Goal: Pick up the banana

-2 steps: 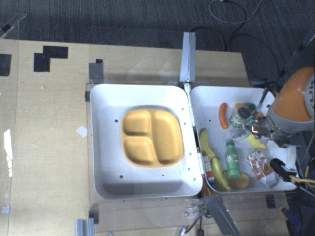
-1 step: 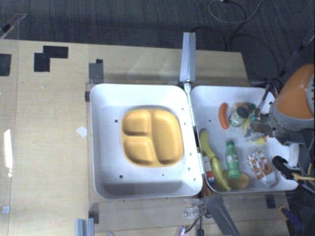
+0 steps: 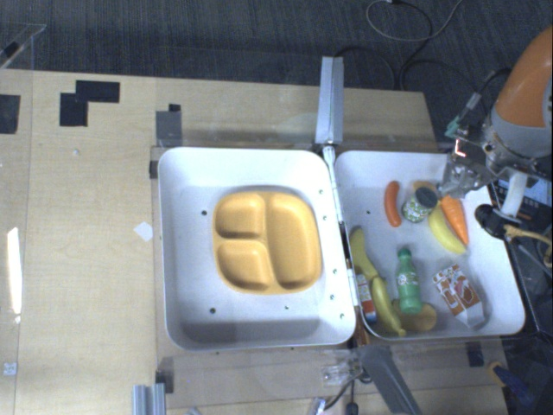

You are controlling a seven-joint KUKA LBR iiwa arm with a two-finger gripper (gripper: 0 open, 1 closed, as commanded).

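There are 3 long, curved yellow bananas, all in the white bin on the right side of the pic. One (image 3: 360, 253) lies by the bin's left wall, one (image 3: 386, 305) sits just below it, & one (image 3: 446, 231) lies upper right w/ an orange carrot on it.

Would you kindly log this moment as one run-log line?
task: pick up banana | gripper: over right bin, far side, by carrot | bananas: lying in bin, none held | left bin: yellow tray
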